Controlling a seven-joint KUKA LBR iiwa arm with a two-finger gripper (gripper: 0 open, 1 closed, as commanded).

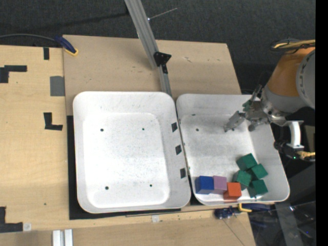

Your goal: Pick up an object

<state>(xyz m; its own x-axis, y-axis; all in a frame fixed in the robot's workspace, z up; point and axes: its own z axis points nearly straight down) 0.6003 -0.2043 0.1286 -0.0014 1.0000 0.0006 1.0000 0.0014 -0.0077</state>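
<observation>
We see the arm reaching in from the right of the frame, its tool hanging over the upper middle of the right bin. The tool sits over bare white floor, well apart from the blocks, so we judge that it is either between tries or on its way toward them; nothing lies between its fingers. From this slant we cannot tell whether the fingers are spread or pressed together, as they blur into one grey shape.

The things to be picked are all crowded into the lower right corner of the right bin, in the lower right of the frame. We judge they gathered there because the bin's curved wall stops them, and this makes each one harder to take cleanly, since neighbours touch.

Counting them: one blue block, one pale purple block just beside it, one orange block touching the purple one, and green blocks heaped together. We make out about four green ones, though their edges merge and we cannot be sure. That gives roughly seven blocks.

There are two bins. The left bin, in the middle of the frame, shows four small dark dots on its floor. Both rest on the desk.
</observation>
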